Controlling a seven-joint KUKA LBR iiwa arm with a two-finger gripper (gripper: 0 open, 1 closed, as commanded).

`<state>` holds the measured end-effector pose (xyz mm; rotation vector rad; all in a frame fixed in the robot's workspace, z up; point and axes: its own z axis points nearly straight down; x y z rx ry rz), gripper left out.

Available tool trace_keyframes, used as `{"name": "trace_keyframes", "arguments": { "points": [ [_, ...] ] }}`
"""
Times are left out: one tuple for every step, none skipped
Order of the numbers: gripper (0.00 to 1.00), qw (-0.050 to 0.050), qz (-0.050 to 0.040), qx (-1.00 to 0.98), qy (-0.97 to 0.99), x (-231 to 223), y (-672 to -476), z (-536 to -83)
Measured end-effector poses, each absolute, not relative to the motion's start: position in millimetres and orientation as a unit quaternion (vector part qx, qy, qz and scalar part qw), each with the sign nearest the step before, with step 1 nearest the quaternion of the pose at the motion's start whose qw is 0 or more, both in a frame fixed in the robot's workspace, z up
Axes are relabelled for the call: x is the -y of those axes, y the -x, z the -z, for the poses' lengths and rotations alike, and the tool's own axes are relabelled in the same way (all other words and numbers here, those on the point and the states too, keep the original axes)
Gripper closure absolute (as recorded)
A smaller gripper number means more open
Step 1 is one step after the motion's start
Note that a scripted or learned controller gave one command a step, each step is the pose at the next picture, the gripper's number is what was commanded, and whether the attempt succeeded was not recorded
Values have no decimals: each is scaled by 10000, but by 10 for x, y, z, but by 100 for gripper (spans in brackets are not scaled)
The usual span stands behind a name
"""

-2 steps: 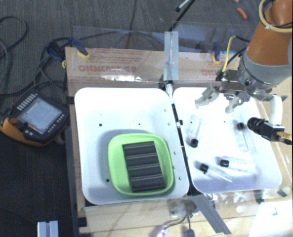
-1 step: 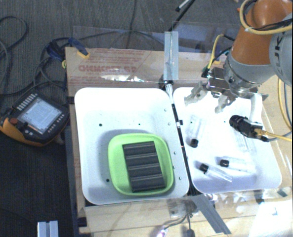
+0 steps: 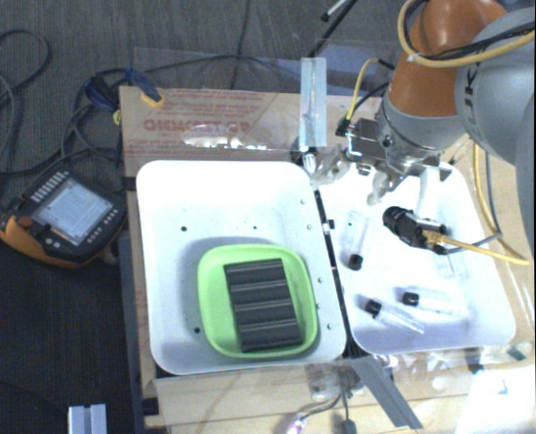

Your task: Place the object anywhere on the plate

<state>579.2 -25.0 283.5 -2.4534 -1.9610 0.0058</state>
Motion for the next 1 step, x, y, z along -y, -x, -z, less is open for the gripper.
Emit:
{"name": "trace_keyframes", "arguments": {
  "points": [
    [0, 3, -17, 5990, 8007, 75, -5536, -3037]
  ]
}}
